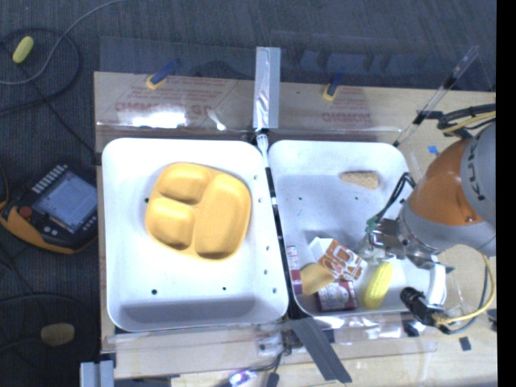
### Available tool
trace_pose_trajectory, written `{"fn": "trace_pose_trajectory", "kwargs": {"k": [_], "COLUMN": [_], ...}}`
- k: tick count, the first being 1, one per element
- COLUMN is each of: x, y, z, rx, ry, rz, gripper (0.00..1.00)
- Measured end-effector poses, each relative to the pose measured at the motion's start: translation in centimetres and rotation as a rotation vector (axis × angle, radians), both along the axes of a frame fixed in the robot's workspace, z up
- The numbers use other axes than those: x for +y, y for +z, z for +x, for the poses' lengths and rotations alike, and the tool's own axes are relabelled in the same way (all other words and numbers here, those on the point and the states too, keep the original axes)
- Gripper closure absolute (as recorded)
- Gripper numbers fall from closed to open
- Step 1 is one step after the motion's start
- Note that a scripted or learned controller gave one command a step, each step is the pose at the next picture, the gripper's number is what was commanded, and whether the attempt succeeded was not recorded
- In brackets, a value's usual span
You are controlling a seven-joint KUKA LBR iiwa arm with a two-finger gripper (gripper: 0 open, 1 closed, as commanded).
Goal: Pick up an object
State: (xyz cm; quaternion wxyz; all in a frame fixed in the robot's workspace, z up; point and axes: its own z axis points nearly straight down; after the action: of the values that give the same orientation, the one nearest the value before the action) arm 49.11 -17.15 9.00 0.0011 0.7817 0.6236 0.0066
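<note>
here, two white bins side by side: left bin with a yellow divided tray; right bin with a tan bread-like piece near the far wall and, at the near edge, snack packets just beside a yellow corn cob. gripper low above the cob; finger state impossible to tell.

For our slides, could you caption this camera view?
Gripper poised above yellow corn in right bin; yellow tray in left.
</note>
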Motion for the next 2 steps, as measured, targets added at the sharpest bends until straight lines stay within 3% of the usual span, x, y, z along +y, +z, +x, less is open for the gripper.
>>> {"fn": "trace_pose_trajectory", "kwargs": {"k": [1,2], "x": [0.7,-3.0], "y": [0.0,6.9], "z": [6.4,6.0], "rx": [0.000,0.017], "ry": [-0.048,0.347], "rz": [-0.011,-0.009], "gripper": [1.00,1.00]}}
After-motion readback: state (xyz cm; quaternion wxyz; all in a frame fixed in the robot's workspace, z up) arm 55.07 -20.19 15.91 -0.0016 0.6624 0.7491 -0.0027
